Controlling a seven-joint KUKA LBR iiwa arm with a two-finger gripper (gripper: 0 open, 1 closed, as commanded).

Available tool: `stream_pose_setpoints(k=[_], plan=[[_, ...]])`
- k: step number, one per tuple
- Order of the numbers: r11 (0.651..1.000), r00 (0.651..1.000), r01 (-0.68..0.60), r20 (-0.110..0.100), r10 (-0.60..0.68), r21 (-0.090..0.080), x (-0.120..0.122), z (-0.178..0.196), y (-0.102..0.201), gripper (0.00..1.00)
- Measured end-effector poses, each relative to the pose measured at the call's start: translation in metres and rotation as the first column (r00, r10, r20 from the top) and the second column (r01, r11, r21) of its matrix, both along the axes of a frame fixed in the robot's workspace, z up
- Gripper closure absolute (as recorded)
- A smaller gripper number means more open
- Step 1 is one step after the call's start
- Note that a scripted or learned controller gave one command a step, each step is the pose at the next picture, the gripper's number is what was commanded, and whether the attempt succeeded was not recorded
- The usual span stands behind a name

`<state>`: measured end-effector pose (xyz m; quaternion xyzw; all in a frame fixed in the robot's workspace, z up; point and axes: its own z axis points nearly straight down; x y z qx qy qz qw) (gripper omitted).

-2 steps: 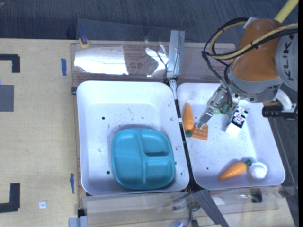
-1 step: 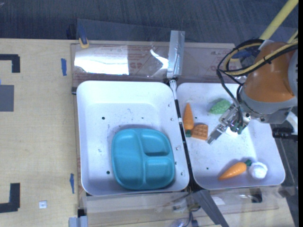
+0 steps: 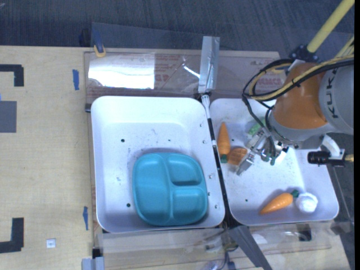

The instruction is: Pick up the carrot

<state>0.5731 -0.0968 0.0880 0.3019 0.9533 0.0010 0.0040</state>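
Carrot first, nearest us: a smooth, glossy orange cone with a small green tuft at its thick end, lying on its side near the front rim of the right bin, tip pointing left. We note a small white rounded object touching its green end.

To the left we list the left bin, a shallow white tray with rounded corners and a faintly speckled floor. It holds one item: a teal plastic divided plate, matte, with soft corners and three compartments, set toward the front.

Farther back in the right bin we record a second, slimmer orange piece standing close to the wall shared by the bins, and a tan, bread-coloured lump just beside it.

The gripper hangs over that lump, metallic and pointing down-left, well apart from the carrot. We cannot tell how it is set. Above it sit the orange band and looping cables.

Beyond the bins we enter a crinkled clear plastic sheet and a strip of silver tape.
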Motion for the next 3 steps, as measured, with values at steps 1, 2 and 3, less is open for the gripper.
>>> stream_pose_setpoints(k=[1, 2, 3], plan=[[0.989, 0.989, 0.146, -0.001, -0.146, 0.001, 0.053, -0.001, 0.002, 0.0], [0.958, 0.958, 0.287, -0.002, -0.287, 0.001, -0.006, 0.087, -0.014, 0.0], [0.943, 0.943, 0.333, -0.013, -0.333, 0.0, -0.087, 0.023, -0.023, 0.0]])
